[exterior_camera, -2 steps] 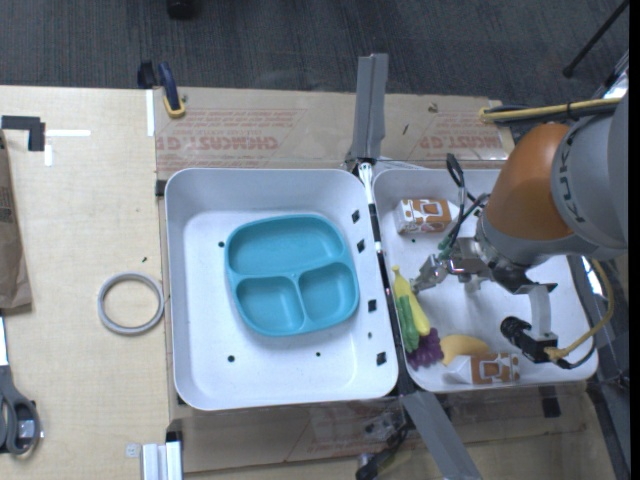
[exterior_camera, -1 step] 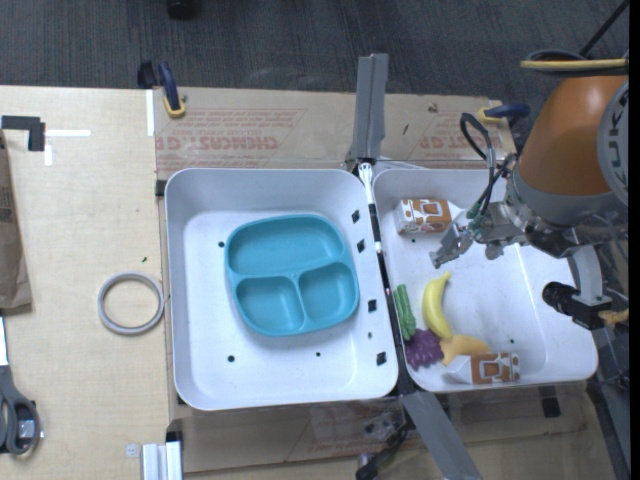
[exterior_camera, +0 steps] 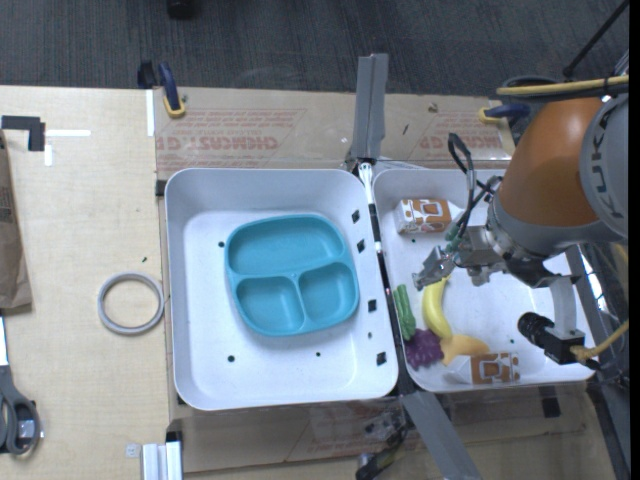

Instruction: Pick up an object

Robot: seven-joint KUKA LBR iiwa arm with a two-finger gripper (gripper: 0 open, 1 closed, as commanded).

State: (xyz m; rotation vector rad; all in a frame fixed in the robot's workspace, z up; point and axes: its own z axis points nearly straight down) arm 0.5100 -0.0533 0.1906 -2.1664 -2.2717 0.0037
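While my arm (exterior_camera: 560, 168) reaches over the right bin (exterior_camera: 470, 313), the left bin (exterior_camera: 190, 298) holds 1 blue divided tray (exterior_camera: 290, 273). My gripper (exterior_camera: 440, 268) hangs open just above the banana (exterior_camera: 436, 310), near the bin's left wall, gripping nothing.

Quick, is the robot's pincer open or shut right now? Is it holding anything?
Pincer: hangs over the right bin, just above the banana; open or shut cannot be told.
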